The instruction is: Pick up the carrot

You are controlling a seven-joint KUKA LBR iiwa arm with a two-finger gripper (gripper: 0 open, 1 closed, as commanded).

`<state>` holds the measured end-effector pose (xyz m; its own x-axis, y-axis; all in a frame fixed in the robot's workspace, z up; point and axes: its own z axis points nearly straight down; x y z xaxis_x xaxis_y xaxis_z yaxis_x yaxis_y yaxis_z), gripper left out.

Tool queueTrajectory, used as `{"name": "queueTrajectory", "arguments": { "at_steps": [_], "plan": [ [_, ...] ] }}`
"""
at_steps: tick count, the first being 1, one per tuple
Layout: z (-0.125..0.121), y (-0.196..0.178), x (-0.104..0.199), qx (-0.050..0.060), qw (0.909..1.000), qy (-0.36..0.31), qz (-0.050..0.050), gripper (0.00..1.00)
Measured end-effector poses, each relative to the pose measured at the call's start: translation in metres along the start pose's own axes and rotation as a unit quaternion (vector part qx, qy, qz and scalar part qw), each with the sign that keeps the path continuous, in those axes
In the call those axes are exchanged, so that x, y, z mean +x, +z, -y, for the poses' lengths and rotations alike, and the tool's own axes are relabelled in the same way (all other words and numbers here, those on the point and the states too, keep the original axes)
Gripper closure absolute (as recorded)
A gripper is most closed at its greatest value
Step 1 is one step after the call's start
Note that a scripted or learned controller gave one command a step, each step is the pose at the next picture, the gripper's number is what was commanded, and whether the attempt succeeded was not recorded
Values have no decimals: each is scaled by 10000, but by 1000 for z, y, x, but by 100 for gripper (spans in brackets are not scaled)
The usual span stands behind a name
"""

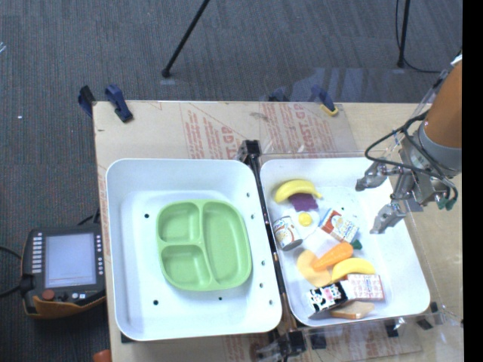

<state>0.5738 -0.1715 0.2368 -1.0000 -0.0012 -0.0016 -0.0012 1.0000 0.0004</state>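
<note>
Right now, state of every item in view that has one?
end effector: open, holding nothing, above the right bin's right side
carrot: lying flat in the right bin, not gripped
can: on its side
green tray: flat in the left bin

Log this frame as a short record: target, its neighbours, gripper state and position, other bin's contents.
target: carrot, lying in the right bin, not held
neighbours: yellow banana just beside it on the near side, small carton at its far side, can to its left
gripper: gripper open, holding nothing, above the right bin's far right part, apart from the carrot
left bin: left bin holds a green divided plate
task status: pick not yet made
</note>
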Motion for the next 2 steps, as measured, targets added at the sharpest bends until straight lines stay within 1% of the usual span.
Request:
{"name": "queueTrajectory", "arguments": {
  "at_steps": [1, 2],
  "plan": [
    [2, 136, 16, -14, 9992, -409, -11, 0],
    [-32, 150, 64, -9, 9999, 106, -6, 0]
  ]
}}
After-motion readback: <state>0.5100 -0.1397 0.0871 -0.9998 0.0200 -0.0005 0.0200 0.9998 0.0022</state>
